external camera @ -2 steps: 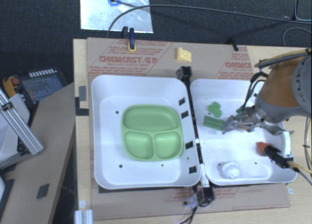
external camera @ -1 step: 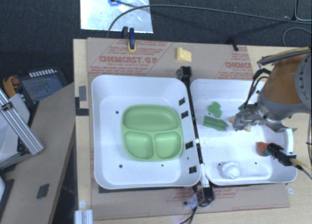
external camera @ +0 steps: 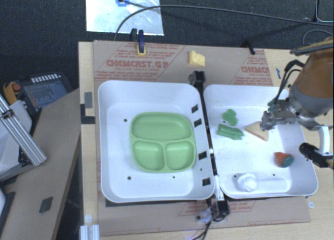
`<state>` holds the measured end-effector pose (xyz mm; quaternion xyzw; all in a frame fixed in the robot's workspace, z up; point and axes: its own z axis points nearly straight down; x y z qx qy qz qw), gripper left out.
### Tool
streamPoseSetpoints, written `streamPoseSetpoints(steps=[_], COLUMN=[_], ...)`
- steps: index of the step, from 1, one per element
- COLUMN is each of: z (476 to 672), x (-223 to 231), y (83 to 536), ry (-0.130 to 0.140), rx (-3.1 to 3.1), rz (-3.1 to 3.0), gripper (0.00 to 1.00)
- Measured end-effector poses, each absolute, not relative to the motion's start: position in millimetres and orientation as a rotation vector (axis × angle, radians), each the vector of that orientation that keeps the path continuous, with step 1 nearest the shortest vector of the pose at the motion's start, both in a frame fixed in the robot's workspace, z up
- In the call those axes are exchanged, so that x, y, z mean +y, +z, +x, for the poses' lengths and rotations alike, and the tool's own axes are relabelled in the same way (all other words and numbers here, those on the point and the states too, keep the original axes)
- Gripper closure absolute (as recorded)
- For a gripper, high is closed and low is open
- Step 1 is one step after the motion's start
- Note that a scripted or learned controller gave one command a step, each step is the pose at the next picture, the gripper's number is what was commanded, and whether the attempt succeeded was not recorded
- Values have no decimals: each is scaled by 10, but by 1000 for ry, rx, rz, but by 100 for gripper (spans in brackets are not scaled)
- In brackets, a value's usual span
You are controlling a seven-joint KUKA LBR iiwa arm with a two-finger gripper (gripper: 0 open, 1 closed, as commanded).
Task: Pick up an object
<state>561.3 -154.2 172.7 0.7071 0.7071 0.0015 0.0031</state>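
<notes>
In the right bin (external camera: 292, 98) lie a tan wedge (external camera: 255, 130), a small green round piece (external camera: 229, 116), a longer green piece (external camera: 230, 132), a red and teal object (external camera: 283, 158) and a white object (external camera: 246, 182). My gripper (external camera: 270, 120) comes in from the right and hangs low over the right end of the tan wedge, hiding part of it. I see nothing lifted off the bin floor.
The left bin (external camera: 112, 129) holds a green divided plate (external camera: 162, 141). A black divider with clips (external camera: 203, 129) runs between the bins. A yellow block (external camera: 197, 58) lies on the cardboard behind them.
</notes>
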Motion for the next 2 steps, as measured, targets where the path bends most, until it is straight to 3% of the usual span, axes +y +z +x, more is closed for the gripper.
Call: streamPoseSetpoints(steps=[2], z=[5659], x=[-1465], y=[2742], ry=[4], rx=[2223], rz=[2214], gripper=[100])
